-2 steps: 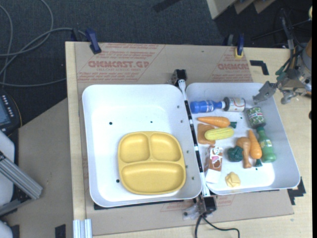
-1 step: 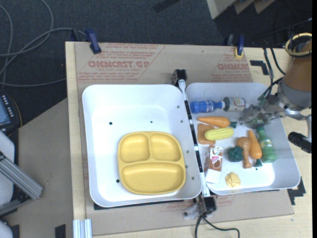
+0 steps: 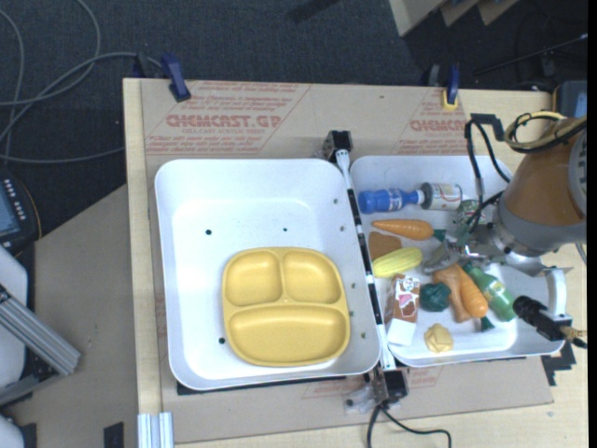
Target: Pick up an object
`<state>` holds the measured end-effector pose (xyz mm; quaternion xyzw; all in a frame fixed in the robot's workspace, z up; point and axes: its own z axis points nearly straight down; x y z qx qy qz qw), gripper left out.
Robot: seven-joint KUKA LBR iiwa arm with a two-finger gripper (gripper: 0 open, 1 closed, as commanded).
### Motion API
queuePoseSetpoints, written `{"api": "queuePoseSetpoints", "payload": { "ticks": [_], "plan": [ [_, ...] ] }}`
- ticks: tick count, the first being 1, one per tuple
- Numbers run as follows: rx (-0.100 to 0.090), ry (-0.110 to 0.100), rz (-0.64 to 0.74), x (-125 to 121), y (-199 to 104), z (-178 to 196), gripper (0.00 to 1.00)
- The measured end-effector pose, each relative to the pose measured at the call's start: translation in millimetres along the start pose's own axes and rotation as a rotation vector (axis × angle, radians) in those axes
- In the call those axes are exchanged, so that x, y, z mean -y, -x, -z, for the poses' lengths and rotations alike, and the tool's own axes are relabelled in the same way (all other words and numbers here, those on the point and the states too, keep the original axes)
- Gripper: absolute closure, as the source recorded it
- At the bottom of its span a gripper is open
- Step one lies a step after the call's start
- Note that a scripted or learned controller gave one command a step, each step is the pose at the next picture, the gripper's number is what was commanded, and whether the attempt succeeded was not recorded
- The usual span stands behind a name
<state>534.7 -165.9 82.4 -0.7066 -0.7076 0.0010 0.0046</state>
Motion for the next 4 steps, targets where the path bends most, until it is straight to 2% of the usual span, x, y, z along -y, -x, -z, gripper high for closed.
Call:
{"api": "queuePoseSetpoints", "payload": {
  "ticks": [1, 2, 3, 4],
  "plan": [
    [0.002, 0.003, -0.003, 36.1, -18.3, 1.5, 0.00],
    [0.005, 0.014, 0.006, -31.0, -68.3, 2.4, 0.00],
    [0.008, 0.003, -0.013, 42.3, 31.8, 2.2, 0.00],
    [0.006, 0.014, 0.004, -32.0, 4.5, 3.0, 0.00]
  ]
}}
